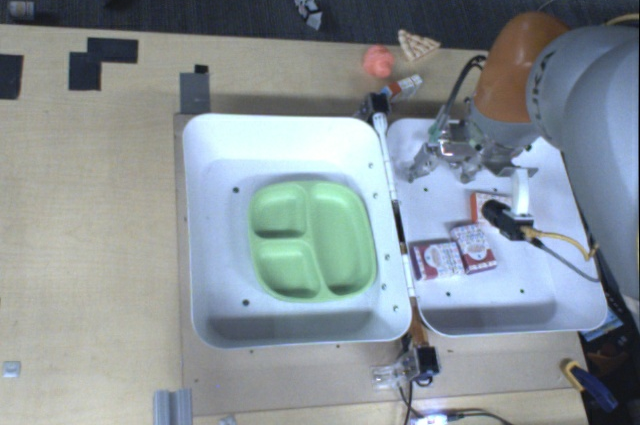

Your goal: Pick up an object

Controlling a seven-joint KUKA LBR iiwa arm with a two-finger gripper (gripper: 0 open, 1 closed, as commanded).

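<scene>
My gripper [441, 170] hangs over the far left part of the right bin [560, 303]. Its fingers are spread open and nothing shows between them. Two small red and white cartons [455, 256] lie side by side on the bin floor, nearer the front than the gripper and apart from it. A small orange-red piece [478, 204] lies between the cartons and the gripper. In the left bin [200, 213] lies a light green divided plate [312, 238].
Behind the bins on the bench lie a pink ball [378, 61], a toy pizza slice [417, 44] and a small red and white tube [405, 86]. The grey arm [590, 103] covers the right bin's far right corner.
</scene>
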